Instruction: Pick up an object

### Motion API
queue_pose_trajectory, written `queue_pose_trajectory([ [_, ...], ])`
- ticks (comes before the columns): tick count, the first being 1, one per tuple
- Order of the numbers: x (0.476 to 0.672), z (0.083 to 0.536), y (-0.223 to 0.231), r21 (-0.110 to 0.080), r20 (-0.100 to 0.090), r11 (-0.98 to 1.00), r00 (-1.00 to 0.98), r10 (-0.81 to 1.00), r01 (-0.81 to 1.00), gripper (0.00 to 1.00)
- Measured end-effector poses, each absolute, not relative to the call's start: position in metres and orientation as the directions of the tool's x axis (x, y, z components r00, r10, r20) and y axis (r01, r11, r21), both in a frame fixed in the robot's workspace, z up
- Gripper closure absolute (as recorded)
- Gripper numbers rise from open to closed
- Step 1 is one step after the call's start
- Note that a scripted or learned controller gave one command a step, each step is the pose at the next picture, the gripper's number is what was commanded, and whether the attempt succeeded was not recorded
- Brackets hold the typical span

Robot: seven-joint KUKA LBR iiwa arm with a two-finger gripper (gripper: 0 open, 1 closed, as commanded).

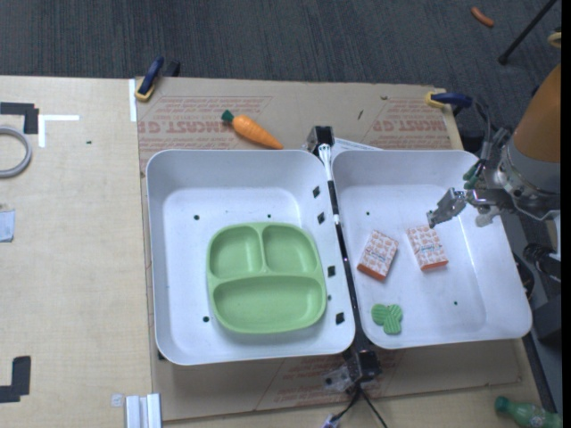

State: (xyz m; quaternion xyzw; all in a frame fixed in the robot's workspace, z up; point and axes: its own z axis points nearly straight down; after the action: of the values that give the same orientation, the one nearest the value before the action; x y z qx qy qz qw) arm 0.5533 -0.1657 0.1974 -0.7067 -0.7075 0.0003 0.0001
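Nothing is lifted yet: the gripper [443, 210] hangs near the right bin's [500, 319] far edge, above a small carton [427, 247]; its jaws' state cannot be told, blurred.

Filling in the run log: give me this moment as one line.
gripper: above right bin, nothing held | nearest: two small boxes | green plate: left bin | carrot: outside bins

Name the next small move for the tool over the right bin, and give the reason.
Probably ease the tool down and a little toward the near side, onto the small red-and-white box just below it in the picture. The tool hangs above the right bin with nothing seen between its fingers, and that box is the nearest object; a second box lies further left.
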Motion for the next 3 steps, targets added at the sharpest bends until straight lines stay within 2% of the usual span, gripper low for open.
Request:
queue_pose_trajectory([
  [1,0.533,0.103,-0.134,0.002,-0.001,0.29,-0.29,0.957,0.957,0.0],
  [2,0.605,0.099,-0.109,0.014,-0.007,0.201,-0.201,0.98,0.979,0.0],
  [3,0.631,0.098,-0.128,0.006,-0.007,0.502,-0.502,0.865,0.865,0.0],
])
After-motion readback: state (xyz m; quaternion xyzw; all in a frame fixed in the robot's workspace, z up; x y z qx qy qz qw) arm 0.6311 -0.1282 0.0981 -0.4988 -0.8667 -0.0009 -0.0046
